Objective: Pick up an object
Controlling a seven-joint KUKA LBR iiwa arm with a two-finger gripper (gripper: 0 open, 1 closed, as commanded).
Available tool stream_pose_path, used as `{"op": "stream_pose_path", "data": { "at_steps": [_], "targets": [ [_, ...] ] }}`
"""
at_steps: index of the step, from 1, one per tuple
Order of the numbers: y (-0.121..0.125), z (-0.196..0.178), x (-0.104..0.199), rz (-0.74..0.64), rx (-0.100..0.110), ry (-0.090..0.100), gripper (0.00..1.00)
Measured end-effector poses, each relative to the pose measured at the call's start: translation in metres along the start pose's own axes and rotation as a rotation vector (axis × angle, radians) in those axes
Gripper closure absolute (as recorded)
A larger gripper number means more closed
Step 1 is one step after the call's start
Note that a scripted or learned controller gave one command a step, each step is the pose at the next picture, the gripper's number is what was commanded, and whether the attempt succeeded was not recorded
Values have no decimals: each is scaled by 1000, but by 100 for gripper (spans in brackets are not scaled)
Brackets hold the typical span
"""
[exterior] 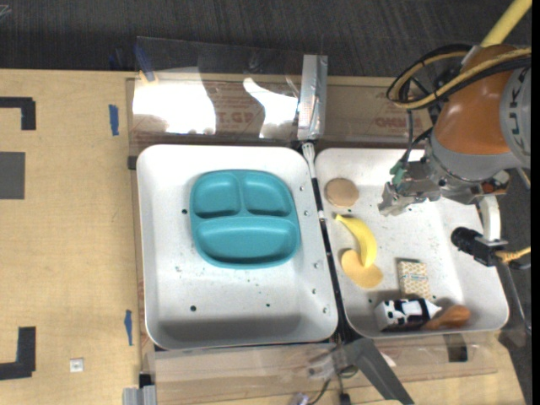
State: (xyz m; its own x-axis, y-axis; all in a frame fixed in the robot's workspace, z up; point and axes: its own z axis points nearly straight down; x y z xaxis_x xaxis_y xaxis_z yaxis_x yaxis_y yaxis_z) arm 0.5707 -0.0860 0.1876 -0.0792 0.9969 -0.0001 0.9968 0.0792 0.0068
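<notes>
Evidently the banana (359, 245) in the right bin (439, 234) is light, smooth, slightly soft; grip its curved middle. Whether the jaws (396, 194) are apart, I cannot tell.

My arm (485, 99) reaching in from the right side of the camera view, orange band above the wrist, grey wrist bent downward, my pincer (396, 199) hanging low at the wrist's left end, black cables looped overhead
</notes>
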Motion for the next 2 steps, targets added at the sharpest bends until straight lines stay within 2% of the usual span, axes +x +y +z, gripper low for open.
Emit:
{"op": "stream_pose_path", "data": {
  "at_steps": [1,2],
  "targets": [
    [-2,3,-1,2,6,0,0],
    [6,100,-29,-167,0,-1,0]
  ]
}}
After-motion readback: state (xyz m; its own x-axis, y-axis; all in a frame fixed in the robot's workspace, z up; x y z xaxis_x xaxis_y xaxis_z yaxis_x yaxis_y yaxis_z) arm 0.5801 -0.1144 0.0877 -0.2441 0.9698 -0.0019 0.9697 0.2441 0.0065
